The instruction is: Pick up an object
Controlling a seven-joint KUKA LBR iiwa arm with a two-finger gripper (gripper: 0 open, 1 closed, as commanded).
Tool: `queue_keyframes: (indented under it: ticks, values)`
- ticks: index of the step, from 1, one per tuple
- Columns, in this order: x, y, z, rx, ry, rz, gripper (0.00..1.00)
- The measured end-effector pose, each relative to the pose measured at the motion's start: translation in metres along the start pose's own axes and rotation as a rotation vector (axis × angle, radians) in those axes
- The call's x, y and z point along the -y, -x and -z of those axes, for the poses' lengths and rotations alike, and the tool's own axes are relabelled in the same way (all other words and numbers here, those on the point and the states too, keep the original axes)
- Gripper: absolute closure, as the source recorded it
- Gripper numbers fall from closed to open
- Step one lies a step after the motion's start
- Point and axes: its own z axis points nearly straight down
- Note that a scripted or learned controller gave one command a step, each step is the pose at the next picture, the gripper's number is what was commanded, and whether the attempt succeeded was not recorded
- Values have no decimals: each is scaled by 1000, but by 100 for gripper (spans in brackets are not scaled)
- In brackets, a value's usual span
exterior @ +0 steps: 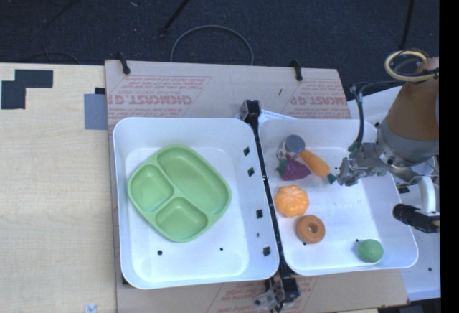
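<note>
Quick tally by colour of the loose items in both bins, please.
Green: 2, divided plate, ball
Orange: 3, carrot, round fruit, ring
Purple: 1, piece
Grey-blue: 1, item
Total: 7

Grey metal two-finger gripper (347, 174): finger state too small/blurred to tell. Grey arm w/ orange band (416, 114) cut off at right edge. Purple toy (294, 170) partly hidden behind orange carrot-shaped toy (314, 161).
</note>
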Motion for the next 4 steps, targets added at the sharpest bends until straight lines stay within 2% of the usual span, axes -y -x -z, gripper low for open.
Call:
queue_keyframes:
  ticks: [1, 3, 4]
  values:
    - [-1, 1, 53, 0, 0, 0, 100]
    - [5, -104, 74, -4, -7, 4, 100]
    - [18, -159, 64, -3, -9, 3, 100]
